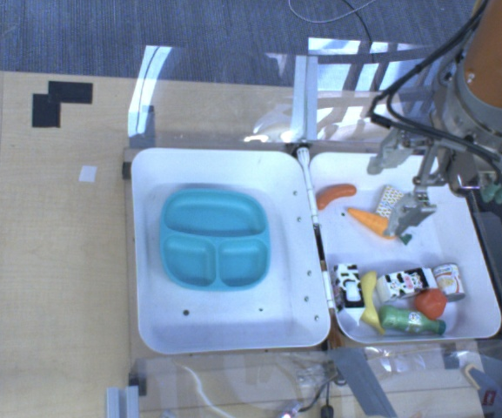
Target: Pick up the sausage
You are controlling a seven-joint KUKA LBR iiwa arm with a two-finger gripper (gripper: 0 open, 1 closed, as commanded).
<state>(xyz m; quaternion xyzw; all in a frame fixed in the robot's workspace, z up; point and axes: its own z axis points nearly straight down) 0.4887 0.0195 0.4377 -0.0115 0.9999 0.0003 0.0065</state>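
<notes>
The sausage (335, 195), orange-red and slightly curved, lies in the right bin (485, 307) near its upper-left corner, close to the divider. My gripper (409, 218) hangs over the same bin, to the right of the sausage and apart from it, above the thick end of a carrot (369, 222). Its fingers stand a little apart with nothing between them.
A small checked grater-like piece (389, 200) lies by the gripper. A cow-patterned carton (347, 286), banana (370, 301), second carton (407, 281), can (448, 279), red fruit (431, 303) and green bottle (412, 322) crowd the bin's front. The left bin (146, 320) holds a blue divided plate (216, 238).
</notes>
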